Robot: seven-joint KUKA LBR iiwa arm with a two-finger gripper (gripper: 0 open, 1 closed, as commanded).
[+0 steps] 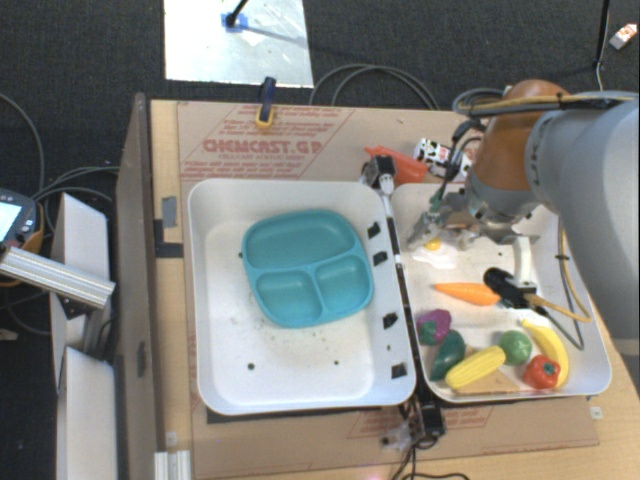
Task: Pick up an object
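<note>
- The teal plate [307, 268], with three compartments, lies flat in the left bin [215, 368] and serves as the landmark here.
- Nearest, to the right of the plate and closer to the camera, a yellow corn cob [475, 366] and a red tomato [541, 371] lie at the front of the right bin [603, 366].
- Just behind these, still right of the plate, are a dark green vegetable [449, 348], a round green fruit [516, 346] and a banana [552, 341]; the banana curves round the tomato.
- A purple piece [433, 324] lies closest to the plate of this group, just beyond the wall between the bins.
- An orange carrot [462, 293] lies level with the plate's middle, to its right, pointing toward it.
- A fried egg toy [433, 256] sits right of the plate's far edge.
- The gripper [445, 224] hangs over the right bin just beyond the egg, right of the plate's far corner; whether it is open or closed cannot be told, and nothing is seen held in it.
- Beyond the plate, cardboard [290, 148] with red lettering lies under both bins.
- Farthest, a blue and yellow clamp [266, 103] sits at the cardboard's far edge, straight behind the plate.
</note>
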